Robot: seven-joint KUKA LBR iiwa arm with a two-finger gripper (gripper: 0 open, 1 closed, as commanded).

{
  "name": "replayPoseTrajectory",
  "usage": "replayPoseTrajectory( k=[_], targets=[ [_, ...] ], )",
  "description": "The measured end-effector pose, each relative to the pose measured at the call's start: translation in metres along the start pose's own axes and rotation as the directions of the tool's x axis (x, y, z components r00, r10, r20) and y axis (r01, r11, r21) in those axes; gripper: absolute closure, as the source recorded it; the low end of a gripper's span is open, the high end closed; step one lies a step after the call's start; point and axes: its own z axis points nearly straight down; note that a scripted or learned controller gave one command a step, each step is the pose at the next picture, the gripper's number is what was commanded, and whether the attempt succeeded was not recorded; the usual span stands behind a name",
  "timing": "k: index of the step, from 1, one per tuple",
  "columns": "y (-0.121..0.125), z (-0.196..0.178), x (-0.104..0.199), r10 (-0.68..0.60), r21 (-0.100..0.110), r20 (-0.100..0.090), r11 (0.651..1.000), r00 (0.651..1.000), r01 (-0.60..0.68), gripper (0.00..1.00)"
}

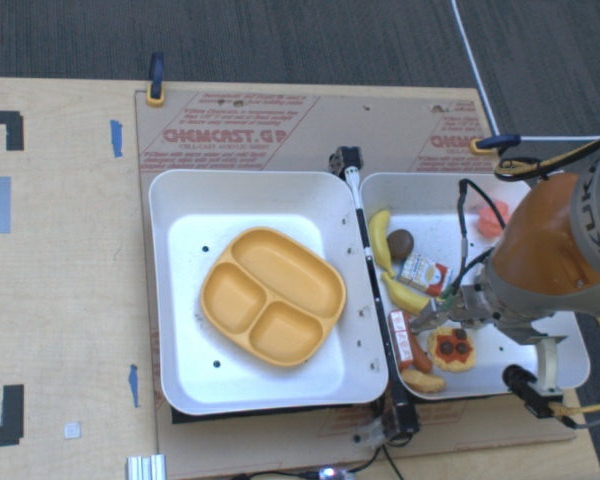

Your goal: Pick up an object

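Can't tell my gripper's point(432, 317) state; it's low over the toy food point(452, 350) just below it, probably lining up a grab.

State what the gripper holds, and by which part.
Cannot be told: the gripper sits low in the right bin among the toy food, with no item visibly gripped.

My gripper point(432, 315) is low in right bin point(420, 190), over bananas point(384, 243) and toy food. Yellow divided plate point(272, 296) sits alone in left bin point(180, 268).
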Motion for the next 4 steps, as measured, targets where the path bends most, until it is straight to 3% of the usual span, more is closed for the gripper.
replayPoseTrajectory(
  k=[1,2,3,4],
  targets=[
    [0.000,-0.007,0.004,-0.003,0.001,-0.005,1.000,1.000,0.003,1.00],
    [-0.001,-0.088,-0.031,-0.007,0.011,-0.011,1.000,1.000,0.007,1.00],
    [-0.001,-0.087,-0.031,-0.008,0.012,-0.012,1.000,1.000,0.008,0.00],
    [0.019,-0.003,-0.016,-0.008,0.014,-0.012,1.000,1.000,0.008,0.00]
  ],
)
